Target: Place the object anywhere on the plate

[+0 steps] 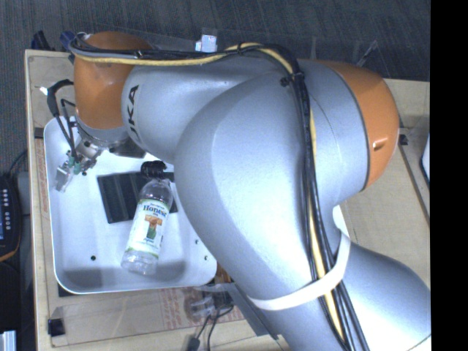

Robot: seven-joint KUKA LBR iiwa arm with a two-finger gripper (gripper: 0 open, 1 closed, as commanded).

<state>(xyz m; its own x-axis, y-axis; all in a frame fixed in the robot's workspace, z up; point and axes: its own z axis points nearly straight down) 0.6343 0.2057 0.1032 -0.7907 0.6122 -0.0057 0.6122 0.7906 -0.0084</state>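
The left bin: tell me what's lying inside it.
In the left bin lie a clear plastic bottle with a black cap and, beside it, a flat black ridged piece. The arm covers the bin's right part, so anything there is hidden.

A wooden bench bears a shallow white bin.

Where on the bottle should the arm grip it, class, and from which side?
Grip the bottle across its labelled middle, coming straight down from above. It lies flat in the bin, cap toward the far end, so its round body offers two parallel sides; the neck is narrower and lies close under the arm.
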